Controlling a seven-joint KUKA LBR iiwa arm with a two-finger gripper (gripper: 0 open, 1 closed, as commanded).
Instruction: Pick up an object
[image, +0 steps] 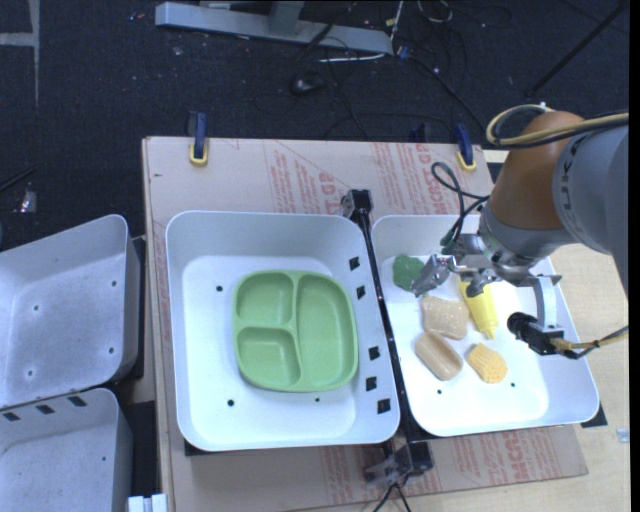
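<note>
**Arm hanging over the food toys in the right bin**

A wooden bench is sitting on a dark, cable-strewn floor and bearing two shallow white bins side by side. The left bin is holding a pale green divided tray, lying flat near its middle. The right bin is holding a cluster of small play foods: a green piece near the dividing wall, a yellow piece, a beige bread-like piece, a tan roll and a yellow corn piece. The arm is reaching in from the right, its gripper hanging over the upper part of this bin, just beside the green piece and above the beige one. Nothing is showing between its fingers, and how wide they are standing cannot be told here.
</note>
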